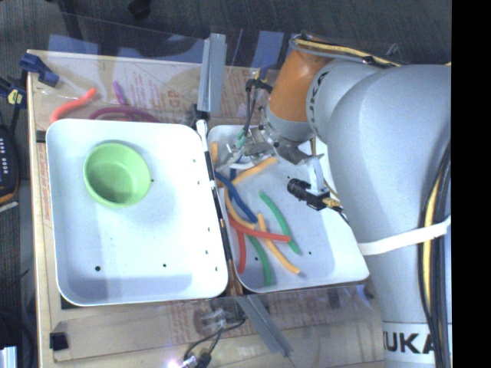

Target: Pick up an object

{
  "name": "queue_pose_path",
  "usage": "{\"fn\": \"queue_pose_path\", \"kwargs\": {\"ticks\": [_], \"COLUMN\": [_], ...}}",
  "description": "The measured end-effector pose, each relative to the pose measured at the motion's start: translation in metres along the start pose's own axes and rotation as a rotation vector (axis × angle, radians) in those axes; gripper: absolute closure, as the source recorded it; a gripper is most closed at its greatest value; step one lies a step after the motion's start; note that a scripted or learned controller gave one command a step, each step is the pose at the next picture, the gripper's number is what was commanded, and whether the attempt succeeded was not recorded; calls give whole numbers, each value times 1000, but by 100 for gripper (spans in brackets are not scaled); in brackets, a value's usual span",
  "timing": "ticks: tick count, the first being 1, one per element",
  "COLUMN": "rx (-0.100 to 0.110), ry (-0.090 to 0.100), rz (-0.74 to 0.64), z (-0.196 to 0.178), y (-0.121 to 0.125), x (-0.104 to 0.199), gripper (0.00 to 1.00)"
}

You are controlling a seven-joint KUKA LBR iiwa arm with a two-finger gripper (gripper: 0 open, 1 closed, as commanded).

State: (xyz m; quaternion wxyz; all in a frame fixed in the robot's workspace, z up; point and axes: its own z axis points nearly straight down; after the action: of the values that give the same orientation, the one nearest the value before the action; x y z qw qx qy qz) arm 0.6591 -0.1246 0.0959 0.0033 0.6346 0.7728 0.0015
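Lying at near end of right bin [337, 263]: green [268, 261], red [265, 232] and orange [281, 253] sticks, tangled, touching. Blue stick [234, 198] further back, by divider. Green bowl [117, 175] upright in left bin [130, 274], well apart from sticks. Gripper [247, 146] down at far end of right bin, over orange stick [255, 169]; jaws state: cannot tell. Arm [368, 129] covering right side. Red tube [73, 104] on table [153, 83] beyond bins.

1. Two white bins: the left bin [77, 278] and the right bin [341, 263].
2. One green bowl [117, 175], in the left bin.
3. About nine coloured sticks [265, 236] in the right bin: roughly two red, two green, two blue, three orange; overlaps and the arm make the count uncertain.
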Motion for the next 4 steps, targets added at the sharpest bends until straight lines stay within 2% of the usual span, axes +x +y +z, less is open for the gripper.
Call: {"fn": "queue_pose_path", "kwargs": {"ticks": [1,2,3,4], "rx": [-2,-2,5,7], "ry": [-1,-1,5,6], "rz": [-7,-8,87,82], "z": [-11,-11,1,-9], "y": [2,2,-25,-25], "x": [1,1,-30,-29], "gripper": [100,0,0,100]}}
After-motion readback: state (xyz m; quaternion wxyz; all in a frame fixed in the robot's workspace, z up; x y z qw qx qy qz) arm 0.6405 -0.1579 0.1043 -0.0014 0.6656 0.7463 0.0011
